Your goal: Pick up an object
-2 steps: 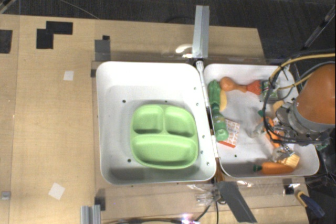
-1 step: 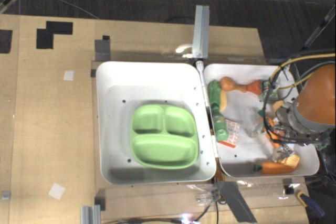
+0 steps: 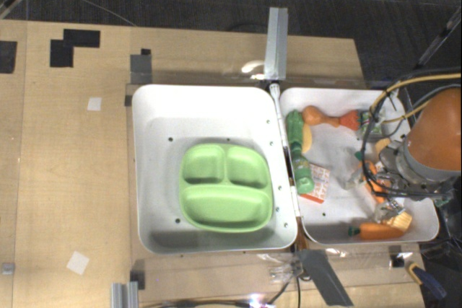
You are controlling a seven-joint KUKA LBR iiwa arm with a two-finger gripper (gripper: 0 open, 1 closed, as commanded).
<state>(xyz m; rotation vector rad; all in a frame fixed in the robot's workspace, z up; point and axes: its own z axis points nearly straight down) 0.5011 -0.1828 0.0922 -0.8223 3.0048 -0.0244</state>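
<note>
In the right bin (image 3: 328, 229), at the right of the frame, we see several small objects. A green bottle (image 3: 294, 130) lies along the left wall, with a yellow piece (image 3: 307, 141) beside it and a small packet (image 3: 315, 182) lower down. An orange toy (image 3: 325, 118) lies near the upper wall, and a carrot (image 3: 380, 231) lies near the lower wall. The gripper (image 3: 379, 180) is over the right part of this bin, under the arm's orange band (image 3: 437, 130); we cannot tell its state. The left bin (image 3: 155, 155) holds a green divided plate (image 3: 226, 186). Both bins stand on the wooden worktop (image 3: 65, 177).
</note>
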